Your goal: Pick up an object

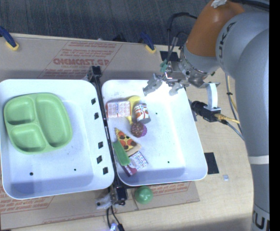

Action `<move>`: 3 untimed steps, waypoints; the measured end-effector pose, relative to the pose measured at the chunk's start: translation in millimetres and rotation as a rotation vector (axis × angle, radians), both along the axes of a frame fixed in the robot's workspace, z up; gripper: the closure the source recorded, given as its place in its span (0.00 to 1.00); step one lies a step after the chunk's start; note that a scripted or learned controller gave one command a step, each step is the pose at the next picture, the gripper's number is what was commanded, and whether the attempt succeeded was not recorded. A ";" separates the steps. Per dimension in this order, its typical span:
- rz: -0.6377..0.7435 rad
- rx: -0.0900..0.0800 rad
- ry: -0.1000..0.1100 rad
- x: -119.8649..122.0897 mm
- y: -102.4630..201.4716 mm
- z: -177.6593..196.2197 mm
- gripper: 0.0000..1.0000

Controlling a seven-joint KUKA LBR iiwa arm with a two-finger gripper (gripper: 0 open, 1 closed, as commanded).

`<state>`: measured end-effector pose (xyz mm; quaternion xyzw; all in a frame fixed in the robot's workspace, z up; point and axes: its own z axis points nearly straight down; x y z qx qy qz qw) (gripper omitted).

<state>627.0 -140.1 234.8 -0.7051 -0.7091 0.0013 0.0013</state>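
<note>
My gripper [164, 87] hangs over the far edge of the right bin [178, 143], its two fingers spread apart with nothing between them. Below and left of it lies a cluster of small items: a white and red box [117, 109], a yellow piece [133, 101], a small can with a red label [140, 112], a dark red round fruit [139, 129], a pizza slice [126, 140], a green stick [120, 154] and a small packet [139, 160]. None of them touches the gripper.
The left bin [77, 167] holds a green divided plate [36, 121]. A green ball [143, 194] lies outside the bins on the cardboard at the front. Black clips run along the divider between the bins. Blue clamps [8, 38] pin the cardboard's far edge.
</note>
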 end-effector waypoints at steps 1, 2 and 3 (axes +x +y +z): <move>0.000 0.000 0.000 0.0 0.0 0.0 0.00; 0.000 0.000 0.000 0.0 0.0 0.0 0.00; 0.000 0.000 0.000 0.0 0.0 0.0 0.00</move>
